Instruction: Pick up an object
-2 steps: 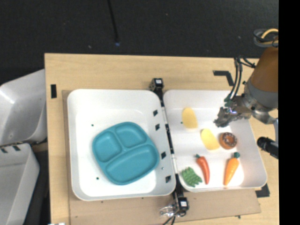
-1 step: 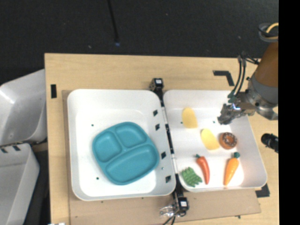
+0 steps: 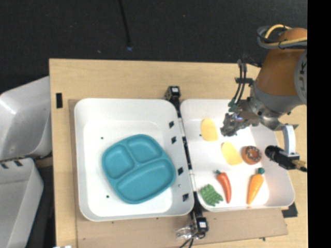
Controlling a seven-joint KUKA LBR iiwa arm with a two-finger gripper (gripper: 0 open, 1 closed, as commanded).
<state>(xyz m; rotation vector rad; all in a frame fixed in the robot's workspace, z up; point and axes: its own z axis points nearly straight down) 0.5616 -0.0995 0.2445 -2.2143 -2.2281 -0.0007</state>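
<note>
I am hovering my gripper (image 3: 231,125), jaw state impossible to tell, in the right bin (image 3: 199,110) at right of frame, just beside the upper yellow piece (image 3: 209,129).

There are two white bins (image 3: 83,138); one blue divided plate (image 3: 137,168). The toy food counts two yellow pieces (image 3: 209,129), two carrots (image 3: 224,186), one doughnut (image 3: 251,154), one green leaf (image 3: 211,194).

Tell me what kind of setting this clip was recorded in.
Most likely a robotics lab bench set up for pick-up trials: a wooden bench bears two shallow white bins, one holding a blue divided plate, the other toy food such as an orange carrot, below the arm's claw.
</note>
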